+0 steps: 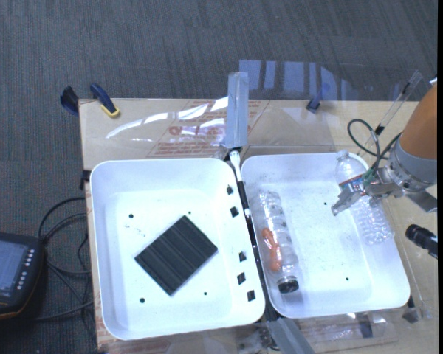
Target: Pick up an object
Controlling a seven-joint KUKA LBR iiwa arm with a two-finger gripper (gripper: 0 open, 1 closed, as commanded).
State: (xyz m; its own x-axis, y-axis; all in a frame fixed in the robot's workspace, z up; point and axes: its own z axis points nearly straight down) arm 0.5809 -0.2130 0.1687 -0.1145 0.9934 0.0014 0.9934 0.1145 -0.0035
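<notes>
Jaws: cannot tell how wide, gripper (348,198) blurred, low at the right bin's (310,301) far right side, touching or just over a clear water bottle (363,201). Best approach: center across the bottle's body, squeeze gently, thin plastic slips. Second bottle (275,240) lies along left wall.

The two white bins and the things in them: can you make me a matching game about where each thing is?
Things:
1. black ridged pad
2. clear bottle with orange inside
3. empty clear bottle
4. tool

Places:
A. right bin, far right side
B. middle of the left bin
C. over the right bin, by the empty bottle
D. right bin, along its left wall

Pairs: 1-B, 2-D, 3-A, 4-C
</notes>
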